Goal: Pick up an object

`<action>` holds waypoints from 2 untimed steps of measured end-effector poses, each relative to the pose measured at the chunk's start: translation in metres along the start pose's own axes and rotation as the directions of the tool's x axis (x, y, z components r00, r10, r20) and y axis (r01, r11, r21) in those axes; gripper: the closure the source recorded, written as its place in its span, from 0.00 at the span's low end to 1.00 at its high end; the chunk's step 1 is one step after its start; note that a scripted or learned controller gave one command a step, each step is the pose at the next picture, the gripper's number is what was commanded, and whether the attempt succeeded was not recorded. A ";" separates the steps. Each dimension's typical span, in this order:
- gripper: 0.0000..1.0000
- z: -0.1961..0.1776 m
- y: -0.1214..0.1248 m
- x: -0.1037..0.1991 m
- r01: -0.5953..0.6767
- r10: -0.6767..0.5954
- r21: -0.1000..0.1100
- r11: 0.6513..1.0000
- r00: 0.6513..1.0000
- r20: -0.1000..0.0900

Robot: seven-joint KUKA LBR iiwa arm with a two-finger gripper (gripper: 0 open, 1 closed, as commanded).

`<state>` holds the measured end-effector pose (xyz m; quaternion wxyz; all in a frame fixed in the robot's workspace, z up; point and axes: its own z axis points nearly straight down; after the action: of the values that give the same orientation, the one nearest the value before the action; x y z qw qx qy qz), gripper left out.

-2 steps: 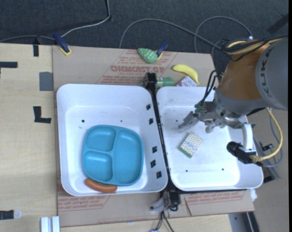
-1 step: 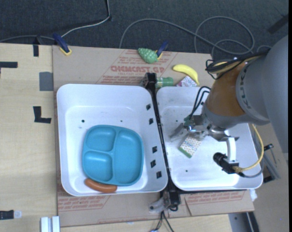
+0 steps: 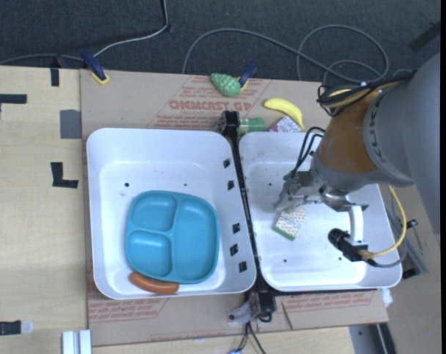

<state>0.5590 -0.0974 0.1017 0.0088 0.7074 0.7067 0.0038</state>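
Low in the right-hand shallow white bin [image 3: 311, 260], near its middle: the two-finger gripper [image 3: 297, 195], hung from the grey arm with the orange band [image 3: 348, 142]. Just below it in the picture, and touching or nearly touching its tip: a small flat pale card-like piece with a green edge [image 3: 287, 225], lying tilted on the bin floor. Clearly the nearest candidate for the pick, and the only loose thing seen in that bin. Open or closed on it? Cannot tell from this slant, with the wrist body and dark cables masking the tip; possibly resting against the piece's upper end, but not to be counted as a hold.

For a clean pick:
- Centre over the piece's short width, not its corner, so that closing does not skate it across the smooth floor.
- Go down until almost at the floor; needed for so thin a thing, otherwise likely to close on air above it.
- Close slowly, then lift straight up and check that the piece rises too.
- Keep the black fitting with the yellow hose [image 3: 348, 243] away from the bin's near rim.

Elsewhere, and no help for this attempt: a blue three-part plastic plate [image 3: 171, 234] and an orange sausage-shaped toy [image 3: 155, 284] in the left white bin [image 3: 112, 161], well apart from the gripper; a yellow toy banana [image 3: 284, 110] on the cardboard beyond the bins.
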 end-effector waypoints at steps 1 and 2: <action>0.00 0.000 0.000 0.000 0.001 -0.001 -0.001 1.000 1.000 0.000; 0.00 -0.001 0.085 -0.065 0.002 -0.002 0.011 1.000 1.000 -0.003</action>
<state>0.6437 -0.1621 0.1044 0.0038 0.7067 0.7075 0.0008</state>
